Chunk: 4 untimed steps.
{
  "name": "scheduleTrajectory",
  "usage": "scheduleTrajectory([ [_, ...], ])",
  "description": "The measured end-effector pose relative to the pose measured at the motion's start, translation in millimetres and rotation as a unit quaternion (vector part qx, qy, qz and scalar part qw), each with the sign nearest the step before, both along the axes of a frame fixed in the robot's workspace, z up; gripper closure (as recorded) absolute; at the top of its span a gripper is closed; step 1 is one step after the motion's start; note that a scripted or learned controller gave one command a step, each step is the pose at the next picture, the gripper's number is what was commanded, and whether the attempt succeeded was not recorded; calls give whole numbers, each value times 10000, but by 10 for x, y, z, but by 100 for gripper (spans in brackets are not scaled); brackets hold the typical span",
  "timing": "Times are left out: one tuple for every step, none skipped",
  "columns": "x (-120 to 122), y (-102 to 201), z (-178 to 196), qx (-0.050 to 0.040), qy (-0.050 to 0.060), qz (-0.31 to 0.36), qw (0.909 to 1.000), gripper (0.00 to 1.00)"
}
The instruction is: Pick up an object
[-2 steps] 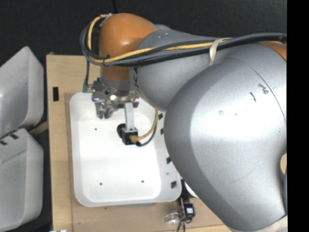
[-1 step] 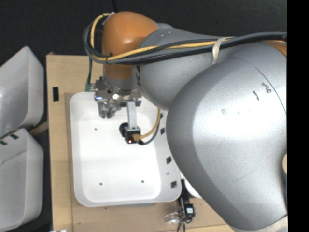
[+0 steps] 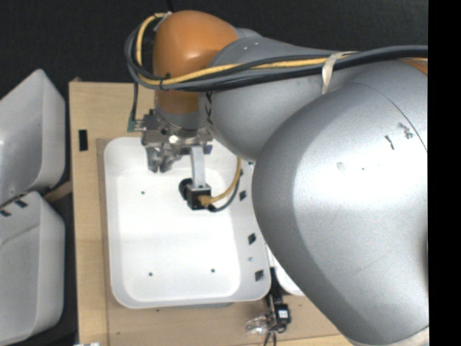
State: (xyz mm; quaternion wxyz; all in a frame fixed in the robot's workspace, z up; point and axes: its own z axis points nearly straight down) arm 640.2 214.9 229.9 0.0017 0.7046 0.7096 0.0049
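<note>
Camera view: a pale wooden bench (image 3: 90, 229) takes up the middle of the frame, with a shallow white bin (image 3: 113, 222) sitting on it from the centre down toward 6 o'clock. The bin's bare floor carries a few tiny dark dots (image 3: 150, 272), well apart from one another.

The grey arm (image 3: 338, 193) comes in from 3 o'clock and covers the whole right half of the view. Its orange band (image 3: 187, 42) is at 12 o'clock, with dark and yellow cables looped over it. Below the band, the gripper (image 3: 160, 161) hangs over the bin's far edge, at about 11 o'clock from the bin's centre and close above the floor. It is seen from above and partly in shadow, so I cannot tell whether it is spread or pressed together. Nothing can be made out in its grasp.

At about 5 o'clock a white sliver of the second bin (image 3: 287, 285) peeks out from under the arm, which hides the rest of it. Where the object to be picked lies cannot be told.

A small black slot (image 3: 82, 140) marks the bench at 9 o'clock, just beside the bin's far left corner. Two pale rounded shapes (image 3: 29, 193) stand beyond the bench's left edge.
</note>
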Motion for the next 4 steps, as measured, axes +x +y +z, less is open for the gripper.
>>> scheduleTrajectory([
  [-652,66,-1077,-35,105,-36,9999,100],
  [-580,59,-890,-3,16,-78,10000,100],
  [-519,-367,-123,-14,-7,-41,10000,100],
  [-495,-53,150,-7,19,-7,10000,100],
])
